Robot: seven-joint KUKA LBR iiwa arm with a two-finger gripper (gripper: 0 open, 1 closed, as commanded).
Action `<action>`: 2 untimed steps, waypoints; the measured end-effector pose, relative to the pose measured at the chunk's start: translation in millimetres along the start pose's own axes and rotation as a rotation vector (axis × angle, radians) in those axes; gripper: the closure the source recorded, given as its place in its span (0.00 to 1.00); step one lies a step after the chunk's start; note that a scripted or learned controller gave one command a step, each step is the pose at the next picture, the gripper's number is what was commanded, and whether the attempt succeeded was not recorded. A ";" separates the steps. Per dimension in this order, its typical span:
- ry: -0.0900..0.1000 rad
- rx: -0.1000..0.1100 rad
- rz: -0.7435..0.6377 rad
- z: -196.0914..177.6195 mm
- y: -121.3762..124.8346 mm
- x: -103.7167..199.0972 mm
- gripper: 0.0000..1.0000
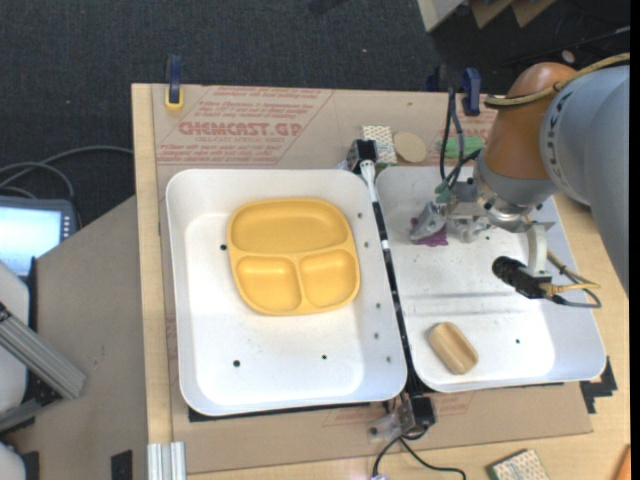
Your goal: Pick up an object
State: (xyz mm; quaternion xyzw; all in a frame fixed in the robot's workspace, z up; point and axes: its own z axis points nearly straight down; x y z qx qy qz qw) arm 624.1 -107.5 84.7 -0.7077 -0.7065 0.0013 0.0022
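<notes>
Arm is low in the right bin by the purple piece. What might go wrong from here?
The purple piece is small and lies right by the gripper near the right bin's far wall, so it may get nudged aside rather than gripped. The tan block lies far off, so a miss leaves nothing else nearby.

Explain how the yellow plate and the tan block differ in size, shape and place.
Size: the yellow plate is much larger than the tan block. Shape: the yellow plate is a rounded tray with three compartments, while the tan block is a plain solid piece with rounded ends. Place: the plate lies in the left bin, and the block lies in the right bin, near its front edge. Both lie flat on a bin floor, touching nothing else.
</notes>
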 end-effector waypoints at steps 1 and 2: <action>-0.001 -0.005 0.000 -10.4 2.1 0.0 1.00; 0.001 -0.003 -0.006 -102.9 -49.4 59.0 1.00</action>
